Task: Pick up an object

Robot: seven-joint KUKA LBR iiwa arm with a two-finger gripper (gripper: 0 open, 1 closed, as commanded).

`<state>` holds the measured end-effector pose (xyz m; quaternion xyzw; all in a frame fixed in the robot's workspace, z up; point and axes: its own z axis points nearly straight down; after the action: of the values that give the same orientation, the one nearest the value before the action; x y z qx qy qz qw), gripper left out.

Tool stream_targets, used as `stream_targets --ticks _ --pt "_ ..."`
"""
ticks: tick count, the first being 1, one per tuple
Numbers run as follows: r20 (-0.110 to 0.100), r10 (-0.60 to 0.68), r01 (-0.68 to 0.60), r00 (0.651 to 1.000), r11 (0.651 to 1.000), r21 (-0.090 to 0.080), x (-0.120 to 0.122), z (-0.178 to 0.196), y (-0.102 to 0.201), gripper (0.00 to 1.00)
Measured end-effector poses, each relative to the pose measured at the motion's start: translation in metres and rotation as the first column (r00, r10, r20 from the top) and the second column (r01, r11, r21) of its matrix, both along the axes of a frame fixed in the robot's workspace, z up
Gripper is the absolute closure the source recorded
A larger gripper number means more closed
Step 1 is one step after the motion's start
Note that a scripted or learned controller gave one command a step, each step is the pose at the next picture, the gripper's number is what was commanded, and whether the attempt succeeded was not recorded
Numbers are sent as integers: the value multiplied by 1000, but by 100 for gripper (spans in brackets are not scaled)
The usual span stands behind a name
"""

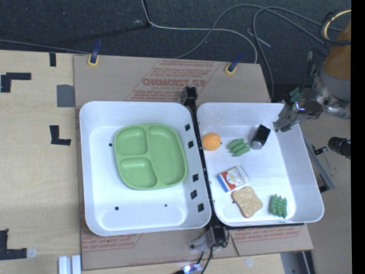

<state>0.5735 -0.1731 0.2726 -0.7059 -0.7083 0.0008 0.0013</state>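
Two white bins [91, 170] on cardboard-covered wooden bench [34, 153]

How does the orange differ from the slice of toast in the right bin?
The orange is round and bright orange; the toast is flat, squarish and speckled tan. The orange sits by the bin's left wall, the toast near its front edge. Both lie untouched in the right bin.

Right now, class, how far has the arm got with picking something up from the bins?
Done: nothing looks lifted yet. The orange ball, green pods, black cylinder, small carton, toast and green bunch all lie in the right bin; the green plate sits in the left bin. In hand: the gripper is over the right bin's far right edge, near the cylinder. Left: descend, grasp, lift.
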Motion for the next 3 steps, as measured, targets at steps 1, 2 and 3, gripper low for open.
stream_targets --ticks 1,2,3 --pt "2 2 -2 1000 1000 0 -2 -3 46 100" --pt "0 2 -2 1000 1000 0 -11 -21 100 100" --pt "0 2 -2 1000 1000 0 -23 -18 154 100"
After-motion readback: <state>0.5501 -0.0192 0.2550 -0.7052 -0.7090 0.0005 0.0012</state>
